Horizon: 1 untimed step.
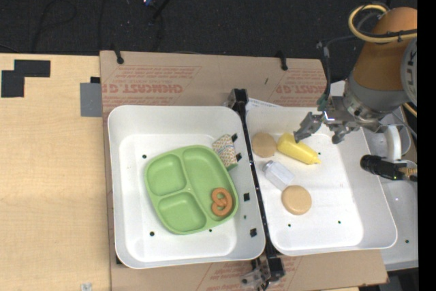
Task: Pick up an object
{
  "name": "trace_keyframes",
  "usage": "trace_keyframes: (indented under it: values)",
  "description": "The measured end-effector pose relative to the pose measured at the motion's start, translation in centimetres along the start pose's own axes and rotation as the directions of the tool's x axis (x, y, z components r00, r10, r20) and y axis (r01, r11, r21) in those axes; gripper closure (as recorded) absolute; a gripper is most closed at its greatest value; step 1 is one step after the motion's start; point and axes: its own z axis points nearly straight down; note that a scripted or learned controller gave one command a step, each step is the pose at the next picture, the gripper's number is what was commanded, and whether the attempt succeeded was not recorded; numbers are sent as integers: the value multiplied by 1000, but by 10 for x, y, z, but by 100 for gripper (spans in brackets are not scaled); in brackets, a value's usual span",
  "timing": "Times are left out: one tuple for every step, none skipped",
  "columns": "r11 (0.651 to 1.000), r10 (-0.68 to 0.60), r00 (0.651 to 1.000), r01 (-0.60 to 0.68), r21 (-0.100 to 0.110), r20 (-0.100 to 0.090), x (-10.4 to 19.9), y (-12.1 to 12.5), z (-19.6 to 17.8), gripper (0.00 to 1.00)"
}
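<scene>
Just below the jaws (320, 126) (spread wide), a yellow block (298, 149).

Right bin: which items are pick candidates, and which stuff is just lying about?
Pick candidates, by the pincer:
yellow block
tan disc
round cookie
clear bottle

Lying about, left bin:
green tray
pretzel
patterned piece
</scene>
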Motion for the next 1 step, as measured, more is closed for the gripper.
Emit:
trace_keyframes:
  values:
    - [1000, 0, 1000, 0, -1, 0, 2, 1, 64, 0]
